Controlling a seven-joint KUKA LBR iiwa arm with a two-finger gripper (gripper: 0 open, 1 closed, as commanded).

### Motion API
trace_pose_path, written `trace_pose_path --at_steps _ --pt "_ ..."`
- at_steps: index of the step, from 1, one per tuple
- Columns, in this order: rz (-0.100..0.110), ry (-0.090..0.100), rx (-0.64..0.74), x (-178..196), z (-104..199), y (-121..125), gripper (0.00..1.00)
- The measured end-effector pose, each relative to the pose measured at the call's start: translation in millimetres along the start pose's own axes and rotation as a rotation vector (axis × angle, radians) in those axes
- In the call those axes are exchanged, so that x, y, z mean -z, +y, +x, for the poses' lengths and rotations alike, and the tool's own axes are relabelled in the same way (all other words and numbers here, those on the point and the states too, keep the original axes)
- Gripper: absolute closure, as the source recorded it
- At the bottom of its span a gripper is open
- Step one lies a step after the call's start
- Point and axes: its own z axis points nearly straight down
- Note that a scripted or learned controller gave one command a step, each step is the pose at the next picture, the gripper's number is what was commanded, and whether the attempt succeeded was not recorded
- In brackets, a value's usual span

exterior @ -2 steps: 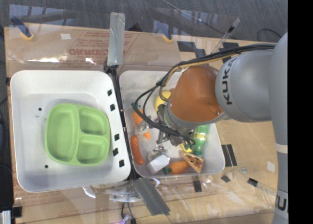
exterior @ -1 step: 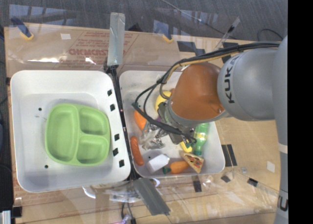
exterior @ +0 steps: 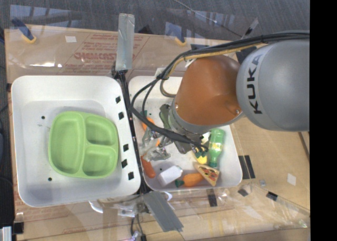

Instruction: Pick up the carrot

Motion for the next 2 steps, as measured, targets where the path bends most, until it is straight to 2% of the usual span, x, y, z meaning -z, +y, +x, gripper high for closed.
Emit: trace_pose_path --at_steps 1,2 --pt "0.001 0.003 0.227 91.8 6.1 -20.6 1.0" --pt "-0.004 0.013 0.005 -6.4 -38.6 7.3 1.0"
